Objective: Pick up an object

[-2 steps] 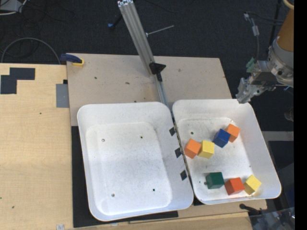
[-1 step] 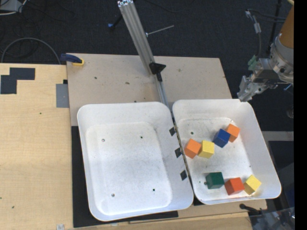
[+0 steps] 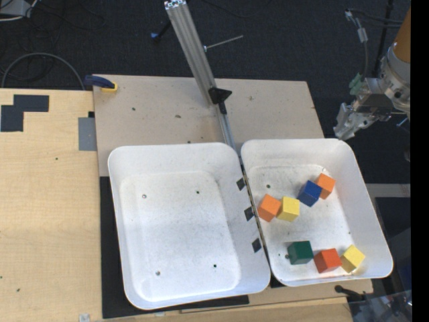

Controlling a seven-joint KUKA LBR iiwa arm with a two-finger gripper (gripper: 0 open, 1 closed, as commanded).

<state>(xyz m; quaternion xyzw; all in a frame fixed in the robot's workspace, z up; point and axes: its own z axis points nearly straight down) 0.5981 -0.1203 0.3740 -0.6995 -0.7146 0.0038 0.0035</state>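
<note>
The right bin holds several small cubes. An orange cube touches a yellow cube near the bin's left side. A blue cube and another orange cube sit just behind them. Along the near edge lie a green cube, a red cube and a second yellow cube. My gripper hangs beyond the bin's far right corner, well away from every cube and with nothing in it.
The left bin stands beside the right one. A slanted aluminium bar rises from behind the gap between the bins. Black clips sit along the shared rim. Cables hang at the far right.
</note>
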